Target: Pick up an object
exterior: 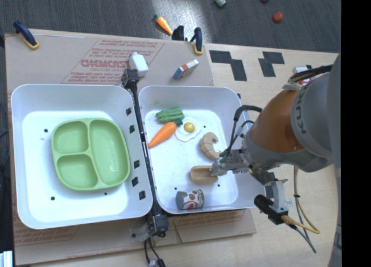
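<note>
1. Nearest the lens, one small can [189, 200] lies on its side at the right bin's [174, 95] front wall; its label is unreadable.
2. That bin also holds one carrot [162, 134], one green vegetable [170, 115], one fried egg [188, 130] and two tan pieces [208, 144].
3. One green divided plate [90, 153] fills the left bin [23, 144].
4. Red print on the cardboard [87, 57] is illegible.
5. Reaching from the right, the gripper [223, 164] sits over the lower tan piece [202, 173]; its jaw state cannot be told.

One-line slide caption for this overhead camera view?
KUKA arm's tool low in the right bin by a tan piece, near carrot, fried egg and can; green tray in the left bin.
</note>
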`<state>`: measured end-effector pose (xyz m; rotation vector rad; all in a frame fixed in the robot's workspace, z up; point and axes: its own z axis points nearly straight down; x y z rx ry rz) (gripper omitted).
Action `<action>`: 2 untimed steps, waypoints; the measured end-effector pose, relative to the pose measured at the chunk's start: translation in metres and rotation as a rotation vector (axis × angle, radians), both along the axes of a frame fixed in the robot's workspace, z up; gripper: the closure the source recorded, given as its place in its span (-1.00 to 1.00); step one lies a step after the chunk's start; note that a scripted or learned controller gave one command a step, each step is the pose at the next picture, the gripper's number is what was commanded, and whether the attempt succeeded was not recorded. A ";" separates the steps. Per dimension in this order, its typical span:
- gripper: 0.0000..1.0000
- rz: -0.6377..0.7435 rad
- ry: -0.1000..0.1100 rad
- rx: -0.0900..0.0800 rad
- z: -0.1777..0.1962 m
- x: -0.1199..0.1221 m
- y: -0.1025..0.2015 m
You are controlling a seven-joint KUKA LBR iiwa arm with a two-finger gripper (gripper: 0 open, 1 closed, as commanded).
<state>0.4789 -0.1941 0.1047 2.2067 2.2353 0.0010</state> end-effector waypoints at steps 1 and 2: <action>1.00 -0.007 0.001 0.001 0.071 -0.002 0.033; 1.00 -0.002 -0.001 0.000 0.081 0.000 0.033</action>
